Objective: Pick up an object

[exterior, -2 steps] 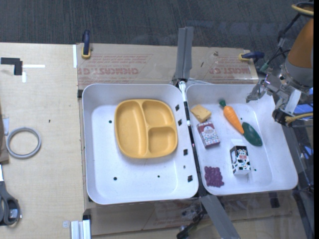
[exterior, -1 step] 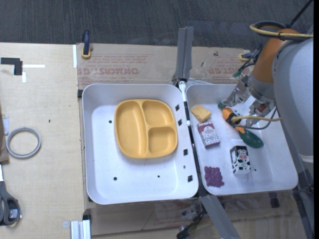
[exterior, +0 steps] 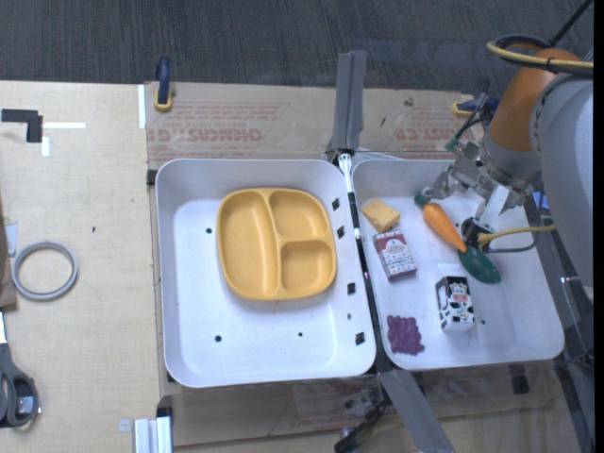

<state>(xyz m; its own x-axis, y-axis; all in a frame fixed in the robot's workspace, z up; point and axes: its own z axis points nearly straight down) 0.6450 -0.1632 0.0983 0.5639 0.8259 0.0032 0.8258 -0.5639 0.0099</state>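
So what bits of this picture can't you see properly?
All in the camera view:
- Red box: print too small to read.
- Grey tool, lower left: cut off by the left edge.
- Green thing beside the carrot: too blurred to name.
- Arm: cut off by the right edge.

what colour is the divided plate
The divided plate is mustard yellow, plain all over; the camera view shows it best.

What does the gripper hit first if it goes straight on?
Probably the toy carrot, just below the gripper; depth is unclear, so it may land on the right bin beside it.
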